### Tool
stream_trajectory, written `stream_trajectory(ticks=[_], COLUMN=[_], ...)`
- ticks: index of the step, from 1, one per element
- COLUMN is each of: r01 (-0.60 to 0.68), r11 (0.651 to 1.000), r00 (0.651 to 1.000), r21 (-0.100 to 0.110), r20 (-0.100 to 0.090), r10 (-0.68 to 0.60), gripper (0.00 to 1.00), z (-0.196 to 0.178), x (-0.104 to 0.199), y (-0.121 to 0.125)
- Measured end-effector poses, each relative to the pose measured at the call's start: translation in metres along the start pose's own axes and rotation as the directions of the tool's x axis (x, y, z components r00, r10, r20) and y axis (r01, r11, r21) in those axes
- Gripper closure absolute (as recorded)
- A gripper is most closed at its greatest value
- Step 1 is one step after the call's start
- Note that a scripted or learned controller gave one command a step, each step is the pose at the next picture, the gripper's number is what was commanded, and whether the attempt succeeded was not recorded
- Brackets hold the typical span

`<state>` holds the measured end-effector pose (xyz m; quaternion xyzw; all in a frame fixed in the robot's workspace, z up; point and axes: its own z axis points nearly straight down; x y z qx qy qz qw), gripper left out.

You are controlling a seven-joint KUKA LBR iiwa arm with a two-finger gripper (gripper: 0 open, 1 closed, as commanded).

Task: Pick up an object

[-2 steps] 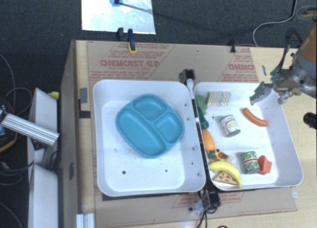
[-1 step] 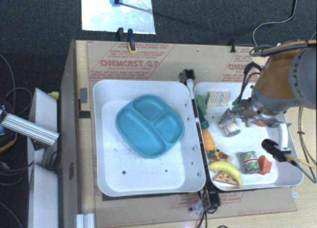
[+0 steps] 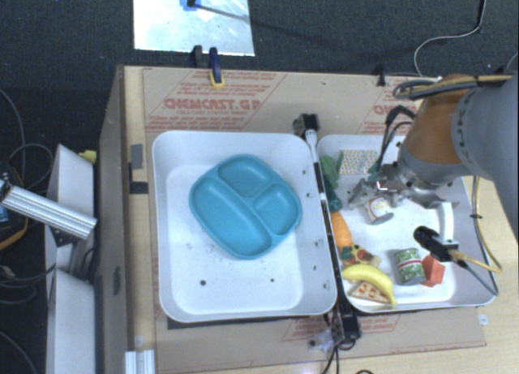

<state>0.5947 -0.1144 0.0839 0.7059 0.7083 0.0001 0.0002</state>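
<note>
A blue tray (image 3: 245, 204) is lying in the left bin (image 3: 174, 283). In the right bin (image 3: 466, 299), carrot (image 3: 343, 230), banana (image 3: 369, 276) and can (image 3: 408, 265) are crowding toward six o'clock. The gripper (image 3: 375, 195) is hanging at the bin's centre; whether it is gaping or clamped, I cannot tell. Descending there, it is risking a glancing miss between tight neighbours.

The blue sectioned plastic plate (image 3: 245, 204) lies in the left shallow white bin (image 3: 186, 299); the right shallow white bin (image 3: 458, 298) sits just beside it. In the right bin, the orange toy carrot (image 3: 344, 230) lies against the left wall; the yellow toy banana (image 3: 369, 275) lies nearer the front; the toy pizza slice (image 3: 371, 291) is just before it; the small green-labelled can (image 3: 408, 265) stands right of the banana.
</note>
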Motion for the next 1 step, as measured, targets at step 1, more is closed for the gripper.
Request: stream_trajectory(ticks=[1], r01=[0.001], r11=[1.0], r00=[1.0], r21=[-0.003], r20=[0.0], r10=[-0.001], gripper=[1.0], z=[-0.0111], x=[-0.0001], y=[0.0011])
